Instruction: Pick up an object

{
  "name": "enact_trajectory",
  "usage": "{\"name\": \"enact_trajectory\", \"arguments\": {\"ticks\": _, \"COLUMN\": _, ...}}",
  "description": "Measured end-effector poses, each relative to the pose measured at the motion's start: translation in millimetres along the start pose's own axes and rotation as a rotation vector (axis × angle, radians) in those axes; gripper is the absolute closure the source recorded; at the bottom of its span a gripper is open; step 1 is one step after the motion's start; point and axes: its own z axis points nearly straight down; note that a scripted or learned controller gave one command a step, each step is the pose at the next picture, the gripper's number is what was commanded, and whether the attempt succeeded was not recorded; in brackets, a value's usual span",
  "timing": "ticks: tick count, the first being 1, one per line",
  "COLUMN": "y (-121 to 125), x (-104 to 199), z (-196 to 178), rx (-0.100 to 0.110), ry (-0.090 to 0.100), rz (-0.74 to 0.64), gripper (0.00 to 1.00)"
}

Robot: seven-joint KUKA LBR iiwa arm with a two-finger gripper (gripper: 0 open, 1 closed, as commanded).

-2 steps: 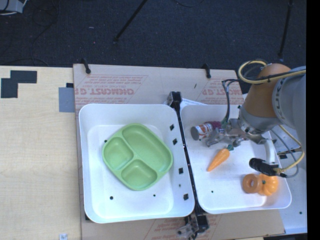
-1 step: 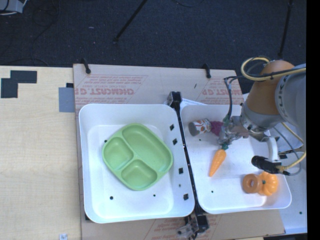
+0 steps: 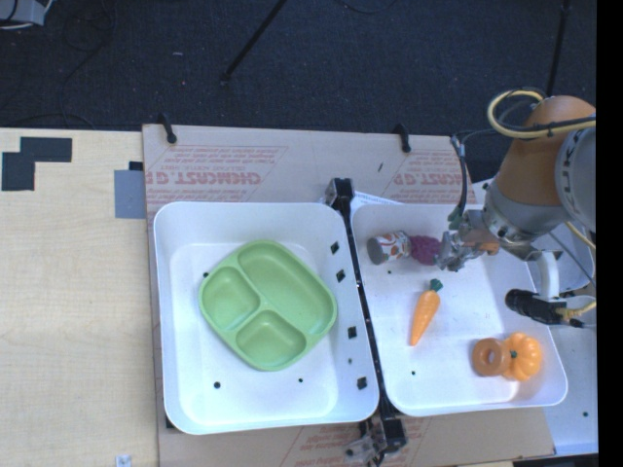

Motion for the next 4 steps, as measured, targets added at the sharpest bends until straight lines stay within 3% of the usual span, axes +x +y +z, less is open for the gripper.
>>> {"name": "enact_trajectory", "arguments": {"ticks": 1, "y": 1, "x": -4, "z": -63, "rx": -0.001, "ry": 0.0, "rz": -0.003, "gripper": 1.0}}
{"name": "enact_trajectory", "arguments": {"ticks": 2, "y": 1, "x": -5, "z": -73, "rx": 0.002, "ry": 0.001, "rz": -0.004, "gripper": 1.0}}
{"name": "enact_trajectory", "arguments": {"ticks": 4, "y": 6, "x": 85, "z": -71, "rx": 0.005, "ry": 0.002, "rz": -0.008, "gripper": 1.0}}
